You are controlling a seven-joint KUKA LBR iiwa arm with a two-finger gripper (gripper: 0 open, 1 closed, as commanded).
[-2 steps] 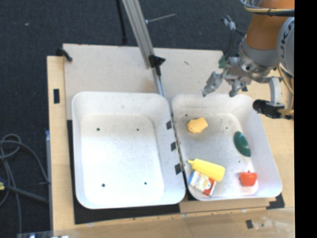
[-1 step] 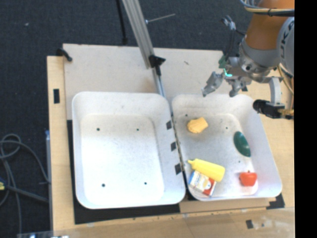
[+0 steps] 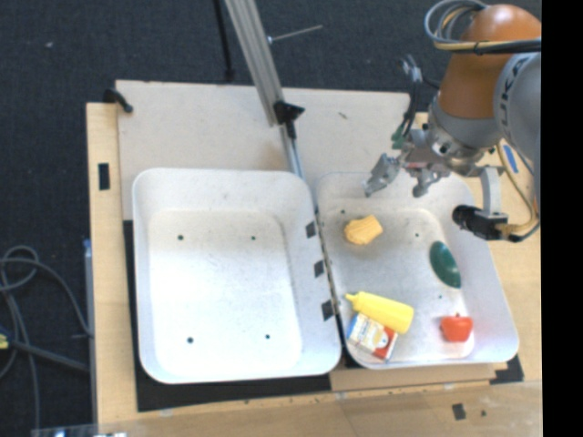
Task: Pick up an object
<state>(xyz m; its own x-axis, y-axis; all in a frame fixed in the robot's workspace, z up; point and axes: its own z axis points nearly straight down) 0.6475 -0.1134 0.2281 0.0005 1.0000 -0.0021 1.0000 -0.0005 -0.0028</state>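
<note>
Two shallow white bins sat side by side on the bench. The left bin (image 3: pixel 228 276) held nothing I could make out beyond a few dark specks on its floor. The right bin (image 3: pixel 492 285) carried four things, any of which I might have lifted. A small yellow lump (image 3: pixel 363 229) lay near the bin's upper left, well apart from the rest. A dark green oval piece (image 3: pixel 444 264) rested toward the right side. A yellow bottle (image 3: pixel 380 309) lay tilted on its side against the front left corner, its cap end touching a small carton (image 3: pixel 372 337) with red, white and blue print; the print was too small and blurred for me to read any brand or word. A small red-orange object (image 3: pixel 456 327) sat near the front right corner.

So I counted two bins, one yellow lump, one green piece, one bottle, one carton and one red-orange object.

My gripper (image 3: pixel 403 182) hung over the back edge of the right bin, above and to the right of the yellow lump, clear of it. My two fingers (image 3: pixel 379 177) stood spread apart with nothing between them.
</note>
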